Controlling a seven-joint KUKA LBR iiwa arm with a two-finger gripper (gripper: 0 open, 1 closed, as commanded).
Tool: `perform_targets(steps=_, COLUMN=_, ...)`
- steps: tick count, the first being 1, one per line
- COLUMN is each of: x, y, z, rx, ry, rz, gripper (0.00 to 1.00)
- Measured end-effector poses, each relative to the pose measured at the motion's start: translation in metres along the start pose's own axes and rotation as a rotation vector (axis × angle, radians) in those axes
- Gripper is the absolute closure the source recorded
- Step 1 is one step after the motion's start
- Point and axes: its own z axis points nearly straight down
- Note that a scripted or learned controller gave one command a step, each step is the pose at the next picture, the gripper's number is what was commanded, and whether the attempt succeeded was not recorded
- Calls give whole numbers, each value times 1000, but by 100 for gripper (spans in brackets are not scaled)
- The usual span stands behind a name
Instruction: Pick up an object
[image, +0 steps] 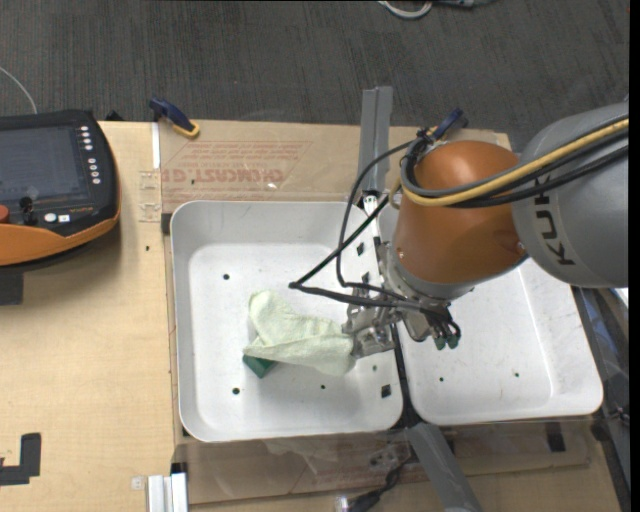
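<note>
While your gripper (368, 335) hangs low, a pale green cloth (295, 335) touches its left side; I cannot tell its grip.

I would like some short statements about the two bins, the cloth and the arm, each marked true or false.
1. The pale cloth lies in the left bin. True.
2. The cloth is bright red. False: it is pale, whitish green.
3. A dark green object shows at the cloth's lower left edge. True.
4. The tool hangs over the right bin's far right corner. False: it is by the wall between the bins, at the cloth's right end.
5. A handheld control pad lies left of the bins. True.
</note>
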Motion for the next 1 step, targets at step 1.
perform_targets(steps=1, x=12, y=-62, z=0, rx=0, ry=-2, rz=-245, gripper=100)
